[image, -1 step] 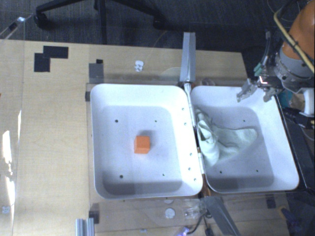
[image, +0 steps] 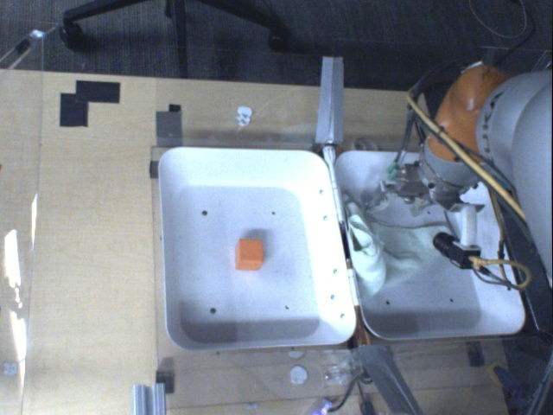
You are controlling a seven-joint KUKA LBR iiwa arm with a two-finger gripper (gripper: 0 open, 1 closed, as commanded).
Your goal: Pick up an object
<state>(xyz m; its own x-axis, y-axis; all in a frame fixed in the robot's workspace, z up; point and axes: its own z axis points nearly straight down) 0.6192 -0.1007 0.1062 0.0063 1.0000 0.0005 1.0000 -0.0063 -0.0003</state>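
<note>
You've got a wood bench (image: 86, 258) on dark carpet, orange cube (image: 250, 254) in left bin (image: 186, 318); gripper (image: 399, 186) cluttered over right bin (image: 449, 318), finger state unreadable.

1. Arm (image: 510, 137) cut off by the right edge – upper links out of frame.
2. Gripper (image: 399, 182) blurred among cables and wrist hardware; fingers too indistinct to read.
3. Right bin (image: 432, 314) partly covered by the arm – far right wall and much of the floor hidden.
4. White cloth-like item (image: 367, 249) in the right bin, pale against the white floor; outline and kind hard to tell.
5. Chair base (image: 173, 7) cropped by the top edge.
</note>
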